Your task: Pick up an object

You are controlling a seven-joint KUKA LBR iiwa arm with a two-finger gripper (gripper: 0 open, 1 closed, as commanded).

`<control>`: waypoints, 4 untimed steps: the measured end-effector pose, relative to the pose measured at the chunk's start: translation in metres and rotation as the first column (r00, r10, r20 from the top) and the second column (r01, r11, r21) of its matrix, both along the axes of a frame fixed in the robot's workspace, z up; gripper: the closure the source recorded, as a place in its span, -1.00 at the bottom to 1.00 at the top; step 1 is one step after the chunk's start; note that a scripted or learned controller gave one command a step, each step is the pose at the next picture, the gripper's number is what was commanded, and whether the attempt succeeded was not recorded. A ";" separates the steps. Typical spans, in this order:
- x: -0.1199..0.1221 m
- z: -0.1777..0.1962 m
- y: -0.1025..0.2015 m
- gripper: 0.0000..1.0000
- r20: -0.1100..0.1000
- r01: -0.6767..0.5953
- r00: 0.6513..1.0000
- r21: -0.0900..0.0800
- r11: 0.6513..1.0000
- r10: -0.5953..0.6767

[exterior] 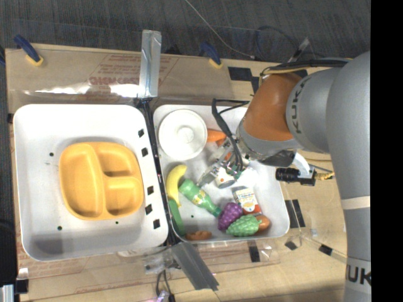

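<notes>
The gripper (221, 170) hangs low inside the right bin (279, 201), and I cannot tell whether its fingers are apart or together; nothing is visibly caught between them.

No single thing is named as the target, so any of the toys will do. Closest to the fingers is a small white carton (246, 198), just beside them toward the arm's side and nearer the camera. The green bottle (197, 195) lies just on the other side, with the banana (174, 182) beyond it against the bin's wall.

To do this step well, I would settle the fingers squarely over one piece with free space on both flanks; the carton looks the best bet, since the purple grapes (230, 213) and green strawberry-like toy (243, 226) crowd together farther out.

Up past the fingers sits a white bowl (182, 134), with an orange carrot-like piece (216, 136) next to it.

Well away, the left bin (38, 187) holds a yellow divided tray (101, 180).
</notes>
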State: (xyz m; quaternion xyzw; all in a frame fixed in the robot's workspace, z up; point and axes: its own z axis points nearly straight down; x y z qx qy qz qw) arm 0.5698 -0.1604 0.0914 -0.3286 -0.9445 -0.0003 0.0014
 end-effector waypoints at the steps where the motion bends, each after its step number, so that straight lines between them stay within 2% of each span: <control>1: -0.011 0.014 0.030 -1.00 0.001 -0.041 0.999 0.000 0.999 0.041; 2: -0.036 0.001 -0.020 -1.00 0.003 0.010 1.000 -0.002 1.000 -0.010; 3: -0.070 0.002 -0.030 -1.00 0.009 -0.142 0.990 -0.002 0.990 0.142; 4: -0.061 0.003 -0.048 -1.00 0.009 -0.259 0.966 -0.004 0.966 0.260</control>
